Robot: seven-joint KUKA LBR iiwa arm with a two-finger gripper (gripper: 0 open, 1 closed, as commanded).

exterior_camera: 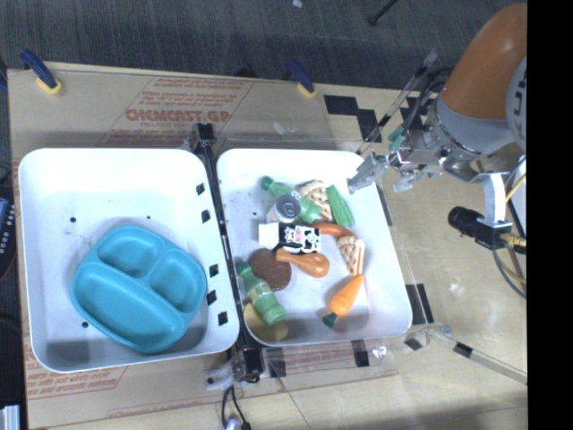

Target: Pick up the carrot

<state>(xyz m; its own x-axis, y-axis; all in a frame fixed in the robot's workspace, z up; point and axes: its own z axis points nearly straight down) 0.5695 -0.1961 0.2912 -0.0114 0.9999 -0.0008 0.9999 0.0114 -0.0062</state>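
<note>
Over the right white bin's (387,231) far edge, my gripper (363,176) – finger spread unclear – approach step; next: drop onto small orange plastic carrot (346,296) near front wall.

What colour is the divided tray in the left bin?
Light blue; the divided tray lies in the left bin, clearest in the camera view.

The arm (479,70) was grey with a broad orange band. Thin cables ran to its metallic claw (365,174).
</note>
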